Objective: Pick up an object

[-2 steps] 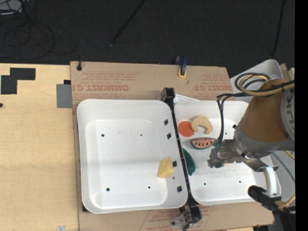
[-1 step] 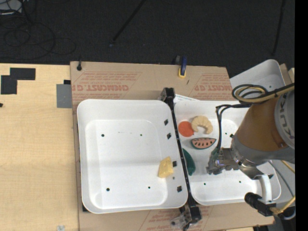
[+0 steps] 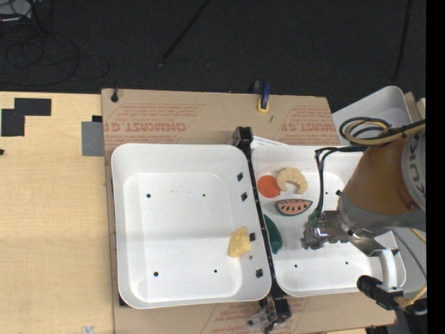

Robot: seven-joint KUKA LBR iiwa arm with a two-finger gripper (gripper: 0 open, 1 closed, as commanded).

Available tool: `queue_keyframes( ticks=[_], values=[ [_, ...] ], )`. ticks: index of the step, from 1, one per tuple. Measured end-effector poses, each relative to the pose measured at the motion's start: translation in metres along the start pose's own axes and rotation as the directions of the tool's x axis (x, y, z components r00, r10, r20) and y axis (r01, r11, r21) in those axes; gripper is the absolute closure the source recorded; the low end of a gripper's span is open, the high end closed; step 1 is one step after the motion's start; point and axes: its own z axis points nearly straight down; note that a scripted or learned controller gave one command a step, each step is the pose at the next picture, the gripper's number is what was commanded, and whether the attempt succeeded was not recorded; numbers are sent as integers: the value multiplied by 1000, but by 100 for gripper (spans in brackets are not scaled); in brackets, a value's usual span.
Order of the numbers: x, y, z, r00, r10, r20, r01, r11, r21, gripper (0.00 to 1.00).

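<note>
Two white bins on the counter — my gripper (image 3: pixel 314 234) hangs just right-below the watermelon slice (image 3: pixel 294 206); finger state I can't tell.

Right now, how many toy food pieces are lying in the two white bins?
5. The left bin holds a yellow piece. The right bin holds an orange-red ball, a croissant, a watermelon slice and a green piece. The arm may hide more.

My bench (image 3: pixel 49 214), light wood, bears a printed cardboard sheet (image 3: pixel 181 117) left of my pincer (image 3: pixel 314 234). On the sheet rest two white bins: right bin (image 3: pixel 306 284) beneath my pincer, left bin (image 3: pixel 132 186) beyond it.
</note>
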Motion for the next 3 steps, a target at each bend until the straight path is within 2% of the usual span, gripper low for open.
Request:
queue_keyframes(
  ticks=[1,2,3],
  values=[
    [69,38,-58,1000,-11,-2,11,1000,-8,100],
    [58,2,-23,1000,-3,0,3,1000,3,100],
    [4,1,-90,1000,0,4,0,1000,-9,100]
  ],
)
